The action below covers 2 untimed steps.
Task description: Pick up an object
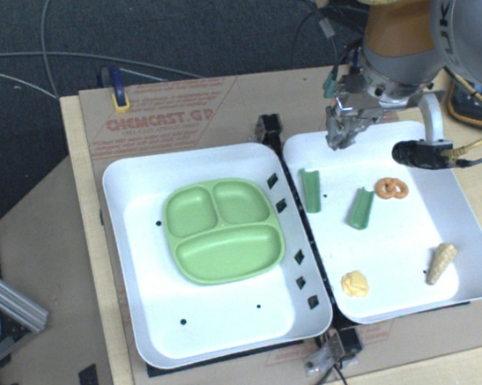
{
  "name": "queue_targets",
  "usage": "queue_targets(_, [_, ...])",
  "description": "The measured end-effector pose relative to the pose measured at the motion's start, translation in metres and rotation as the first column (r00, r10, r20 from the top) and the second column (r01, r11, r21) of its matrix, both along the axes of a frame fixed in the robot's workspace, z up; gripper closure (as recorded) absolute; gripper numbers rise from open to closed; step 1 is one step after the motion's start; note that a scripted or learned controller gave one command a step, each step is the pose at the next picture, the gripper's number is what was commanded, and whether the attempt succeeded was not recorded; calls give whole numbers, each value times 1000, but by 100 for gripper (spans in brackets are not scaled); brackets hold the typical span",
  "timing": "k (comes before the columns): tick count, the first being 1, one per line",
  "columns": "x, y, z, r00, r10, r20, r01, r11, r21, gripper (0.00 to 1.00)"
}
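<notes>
The right bin (pixel 459 228) holds two green blocks: one (pixel 311 190) near its left wall, the other (pixel 361 208) tilted in the middle. A brown pretzel (pixel 391 188) lies to the right of them. A yellow lump (pixel 354 283) and a pale corn-like piece (pixel 440 263) sit near the front. My gripper (pixel 341 135) hangs over the bin's far left corner, above and behind the green blocks, with nothing visible between its fingers.
The left bin (pixel 151 315) holds a green divided plate (pixel 223 230). Black clips (pixel 269 125) run along the seam between the bins. A black cable fitting (pixel 422 154) juts over the right bin's far edge. Cables trail on the floor behind the bench.
</notes>
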State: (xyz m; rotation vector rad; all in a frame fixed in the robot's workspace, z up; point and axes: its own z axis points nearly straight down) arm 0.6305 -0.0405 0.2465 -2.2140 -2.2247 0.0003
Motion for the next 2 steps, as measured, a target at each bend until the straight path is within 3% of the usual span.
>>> queue_targets(2, [-23, 114, 4, 1000, 0, -1, 0, 1000, 0, 100])
